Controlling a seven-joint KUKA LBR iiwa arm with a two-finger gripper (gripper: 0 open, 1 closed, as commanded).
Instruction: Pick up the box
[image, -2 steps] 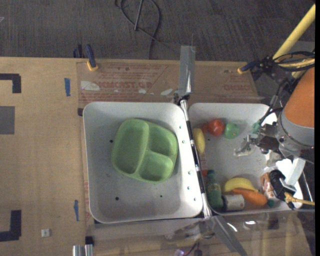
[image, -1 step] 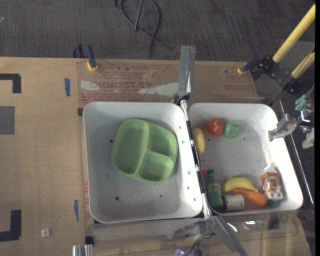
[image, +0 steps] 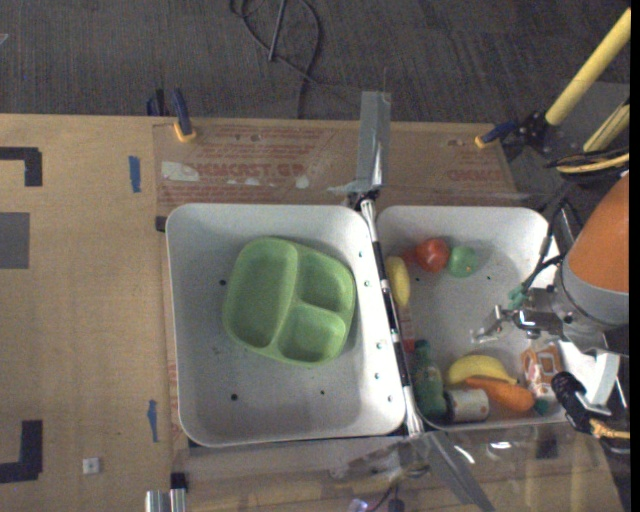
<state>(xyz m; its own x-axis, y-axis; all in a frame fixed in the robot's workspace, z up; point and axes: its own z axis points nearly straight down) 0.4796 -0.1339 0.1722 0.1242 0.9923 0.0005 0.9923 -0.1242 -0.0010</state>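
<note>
The box (image: 540, 369) is a small white and orange carton lying near the right wall of the right bin (image: 470, 222). It sits just right of a banana (image: 478, 368) and a carrot (image: 503, 396). My gripper (image: 503, 322) hangs over the right bin, up and to the left of the box and apart from it. The grey wrist and orange band (image: 606, 245) rise behind it at the right edge and cover part of the bin's right wall.
The right bin also holds a tomato (image: 432, 254), a green apple (image: 461, 261), a yellow fruit (image: 398, 280), a green bottle (image: 429, 378) and a can (image: 466, 404). A green divided plate (image: 291, 300) lies in the left bin (image: 200, 330).
</note>
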